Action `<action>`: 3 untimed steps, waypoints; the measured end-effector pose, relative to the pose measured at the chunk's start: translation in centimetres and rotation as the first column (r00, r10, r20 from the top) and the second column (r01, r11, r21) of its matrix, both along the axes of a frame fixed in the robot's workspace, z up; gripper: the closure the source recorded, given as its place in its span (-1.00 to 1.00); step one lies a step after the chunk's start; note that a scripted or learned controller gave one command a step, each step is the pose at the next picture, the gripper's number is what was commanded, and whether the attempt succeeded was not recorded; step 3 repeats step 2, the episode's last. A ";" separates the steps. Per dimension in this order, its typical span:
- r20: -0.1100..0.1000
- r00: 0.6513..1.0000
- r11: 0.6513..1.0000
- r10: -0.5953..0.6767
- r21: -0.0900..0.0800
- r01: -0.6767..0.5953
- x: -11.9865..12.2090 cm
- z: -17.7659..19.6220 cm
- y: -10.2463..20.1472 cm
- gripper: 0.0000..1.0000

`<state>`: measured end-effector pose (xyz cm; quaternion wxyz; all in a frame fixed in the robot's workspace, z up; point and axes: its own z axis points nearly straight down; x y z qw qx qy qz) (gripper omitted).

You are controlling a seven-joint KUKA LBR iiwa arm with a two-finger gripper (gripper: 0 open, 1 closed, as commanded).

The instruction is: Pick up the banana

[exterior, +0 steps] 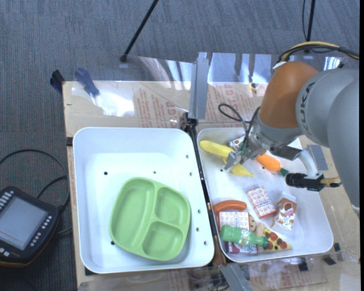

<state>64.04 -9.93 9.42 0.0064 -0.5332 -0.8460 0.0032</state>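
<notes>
The banana [223,154] lies in the upper left part of the right-hand bin [324,223], close to the wall that divides it from the left-hand bin [85,162]. Its yellow body runs at a slant from upper left to lower right, and it appears to rest on the bin floor, not lifted. The tool [238,161] has its tip down at the banana's lower right stretch, either touching it or just above it; from this slanted view it cannot be told whether the tool is open, closed or gripping the fruit. The grey arm with its orange band [288,96] leans over the upper part of the same bin.

As a judgement, the reach looks done and the grasp is the step in hand: the tool is at the right object, but nothing shows the banana off the floor, so the lift is left to do.

Beside the banana, an orange carrot-like toy [269,162] lies just to the right of the tool. Nearer the front of the bin sit a sausage [229,206], two small cartons [261,201], a green bottle [242,236] and a pizza slice [274,241], all well apart from the banana. The left-hand bin holds a green divided plate [150,218].
</notes>
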 end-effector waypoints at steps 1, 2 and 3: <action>-0.002 1.000 1.000 -0.004 0.001 0.004 0.0 0.9 -0.1 1.00; 0.014 1.000 1.000 -0.012 -0.001 0.012 0.4 9.3 8.9 1.00; 0.014 1.000 1.000 -0.012 -0.001 0.012 0.4 9.3 8.9 1.00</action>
